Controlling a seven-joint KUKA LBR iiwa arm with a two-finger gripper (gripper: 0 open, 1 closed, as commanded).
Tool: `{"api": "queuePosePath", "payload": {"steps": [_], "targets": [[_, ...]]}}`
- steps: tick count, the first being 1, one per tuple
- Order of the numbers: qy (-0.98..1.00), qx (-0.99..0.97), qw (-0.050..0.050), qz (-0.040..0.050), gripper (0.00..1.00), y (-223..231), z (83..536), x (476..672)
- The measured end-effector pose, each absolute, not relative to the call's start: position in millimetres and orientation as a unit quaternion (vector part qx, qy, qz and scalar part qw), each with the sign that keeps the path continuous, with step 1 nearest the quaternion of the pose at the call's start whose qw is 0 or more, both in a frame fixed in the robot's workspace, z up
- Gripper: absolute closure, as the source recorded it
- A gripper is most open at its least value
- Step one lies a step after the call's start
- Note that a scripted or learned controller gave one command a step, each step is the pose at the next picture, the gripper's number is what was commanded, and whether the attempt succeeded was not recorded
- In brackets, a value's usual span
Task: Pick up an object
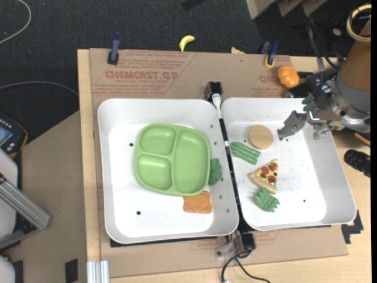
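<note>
We log the left bin (112, 158) with the green divided plate (174, 159) lying flat in it, an orange piece (198, 203) touching the plate's near edge. The right bin (330, 181) holds the candidates: a round tan cookie (260, 137), green beans (244, 152), a pizza slice (265, 176) and a leafy green piece (266, 201), each apart from the others. The gripper (301, 121) hangs above the right bin's far side, just right of the cookie, fingers spread with nothing between them. We judge the pick not yet started: descent, closure and lift all remain.
</note>
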State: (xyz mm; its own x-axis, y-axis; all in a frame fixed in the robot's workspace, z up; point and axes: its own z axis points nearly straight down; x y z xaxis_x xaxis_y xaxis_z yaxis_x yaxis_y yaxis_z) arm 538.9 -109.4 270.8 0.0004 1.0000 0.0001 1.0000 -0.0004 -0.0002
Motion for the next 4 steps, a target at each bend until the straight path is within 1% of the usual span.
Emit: {"api": "queuePosePath", "payload": {"steps": [1,2,3,4], "targets": [[-0.706,-0.708,0.006,0.0038,0.00,-110,180,479.8],[-0.707,-0.707,0.003,-0.0006,0.00,-114,81,503.6],[-0.707,-0.708,-0.001,-0.0004,1.00,-115,95,503.0],[-0.711,-0.704,-0.002,-0.0048,1.00,-31,190,504.3]]}}
